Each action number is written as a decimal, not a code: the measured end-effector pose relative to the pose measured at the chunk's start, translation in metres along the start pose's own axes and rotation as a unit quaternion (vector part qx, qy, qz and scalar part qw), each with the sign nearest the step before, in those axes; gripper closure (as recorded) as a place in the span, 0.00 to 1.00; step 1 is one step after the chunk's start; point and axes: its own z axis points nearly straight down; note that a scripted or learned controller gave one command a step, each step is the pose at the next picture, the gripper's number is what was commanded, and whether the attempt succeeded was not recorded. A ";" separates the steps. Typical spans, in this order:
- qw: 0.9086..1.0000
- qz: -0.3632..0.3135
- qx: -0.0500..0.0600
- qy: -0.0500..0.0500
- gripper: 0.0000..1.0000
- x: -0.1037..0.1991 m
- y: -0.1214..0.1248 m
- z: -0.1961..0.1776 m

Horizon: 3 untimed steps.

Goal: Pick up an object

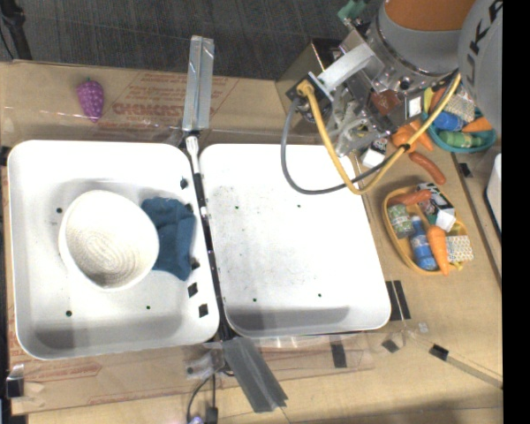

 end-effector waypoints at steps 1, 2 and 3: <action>0.994 -0.106 0.002 -0.003 1.00 -0.075 -0.052 0.081; 0.985 -0.171 0.002 -0.003 1.00 -0.073 0.003 0.161; 0.989 -0.149 0.002 -0.004 1.00 0.012 -0.068 0.252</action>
